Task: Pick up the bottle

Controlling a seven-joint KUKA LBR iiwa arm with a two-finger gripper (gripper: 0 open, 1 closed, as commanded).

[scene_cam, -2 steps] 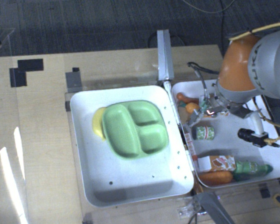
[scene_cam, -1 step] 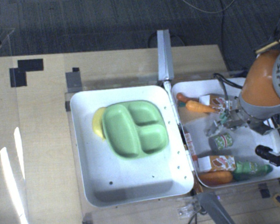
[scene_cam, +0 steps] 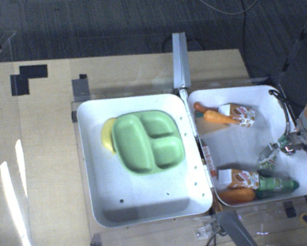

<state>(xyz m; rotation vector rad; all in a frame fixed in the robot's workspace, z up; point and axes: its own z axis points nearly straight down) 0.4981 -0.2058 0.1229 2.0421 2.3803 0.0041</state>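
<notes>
A: Jaws?
B: Can't tell open or shut; my two-finger gripper [scene_cam: 276,148] sits low in the right white bin [scene_cam: 260,92].
A: Bottle?
B: Green plastic bottle [scene_cam: 275,185] lies flat at the near wall, beside an orange packet [scene_cam: 238,179].

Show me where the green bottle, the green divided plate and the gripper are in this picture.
green bottle [scene_cam: 275,185]: camera view, on its body.
green divided plate [scene_cam: 147,141]: camera view, on the central ridge.
gripper [scene_cam: 273,151]: camera view, between its fingertips.
</notes>
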